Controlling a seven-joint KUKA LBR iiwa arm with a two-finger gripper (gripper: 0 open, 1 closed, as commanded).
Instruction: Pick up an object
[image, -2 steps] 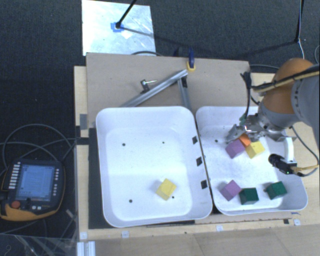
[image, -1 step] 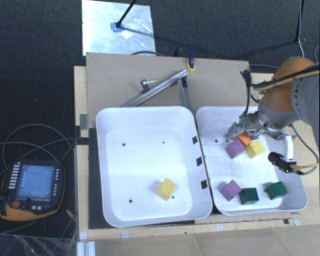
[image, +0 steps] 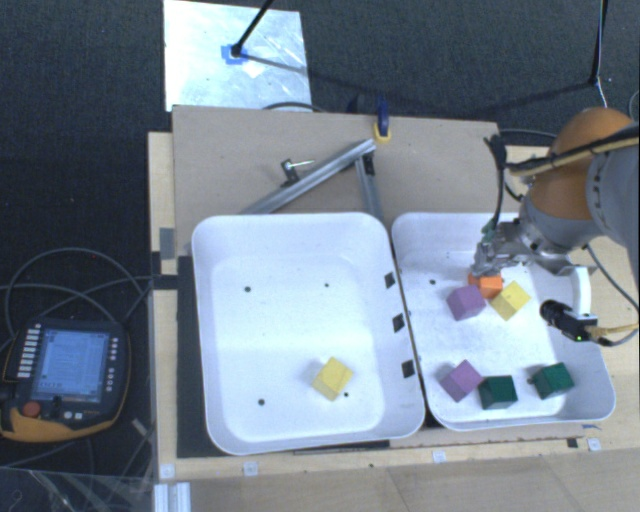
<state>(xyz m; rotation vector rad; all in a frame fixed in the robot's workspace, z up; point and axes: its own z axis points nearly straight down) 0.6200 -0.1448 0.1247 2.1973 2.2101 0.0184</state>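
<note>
My gripper (image: 488, 266) is low in the right bin (image: 436, 228), near its back, directly over a small orange block (image: 491, 285). The gripper body hides most of that block. A purple block (image: 465, 301) and a yellow block (image: 510, 299) lie tight against the orange one on either side. Nearer the front of this bin sit another purple block (image: 461, 379), a dark green block (image: 497, 391) and a green block (image: 551, 379). A lone yellow block (image: 332, 378) lies in the left bin (image: 290, 225), toward the front.
The arm's orange band (image: 585, 150) and grey wrist overhang the right bin's back right corner. A metal bar (image: 310, 176) lies on the cardboard behind the bins. A teach pendant (image: 65, 375) with cables rests on the floor at the left.
</note>
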